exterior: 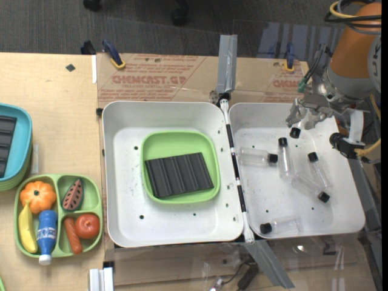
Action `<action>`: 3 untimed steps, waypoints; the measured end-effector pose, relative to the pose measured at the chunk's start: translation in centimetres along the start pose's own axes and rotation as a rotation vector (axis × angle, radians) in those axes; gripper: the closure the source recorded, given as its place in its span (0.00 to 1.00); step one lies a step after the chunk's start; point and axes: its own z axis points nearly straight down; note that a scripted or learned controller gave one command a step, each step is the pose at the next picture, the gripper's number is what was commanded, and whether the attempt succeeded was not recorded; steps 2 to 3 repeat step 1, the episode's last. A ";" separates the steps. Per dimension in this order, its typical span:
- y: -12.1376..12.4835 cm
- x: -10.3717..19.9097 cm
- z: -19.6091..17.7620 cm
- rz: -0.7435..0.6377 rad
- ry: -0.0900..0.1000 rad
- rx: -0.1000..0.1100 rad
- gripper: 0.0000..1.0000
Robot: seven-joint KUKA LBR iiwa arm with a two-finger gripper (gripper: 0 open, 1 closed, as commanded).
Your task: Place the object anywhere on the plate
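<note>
The arm's upper part is cut off at the right edge; the tool point(301, 121) is seen over the back of the right bin point(339, 220), partly masked by wrist cabling. Whether the tool is clenched or released cannot be told. A clear vial with a black cap point(295, 130) is seen at its tip, but a grasp cannot be confirmed.

5 more clear plastic vials with black caps are scattered flat on the right bin floor, e.g. point(283, 156), point(257, 157), point(318, 168), point(308, 188), point(280, 226). Bodies are transparent and hard to separate from the white floor; mostly caps are made out.

The green plate point(151, 144) is seated in the left bin point(121, 223), with a dark ribbed mat point(179, 174) lying on it.

On the worktop point(48, 90) at left, a green divided tray point(91, 183) with toy food is seen, and a blue tray point(18, 126) is cut off by the frame edge.
</note>
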 end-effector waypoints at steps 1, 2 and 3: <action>0.0 0.0 0.0 0.000 0.000 0.000 0.00; 0.0 0.0 0.0 0.000 0.000 0.000 0.00; 0.0 0.0 0.0 0.000 0.000 0.000 0.00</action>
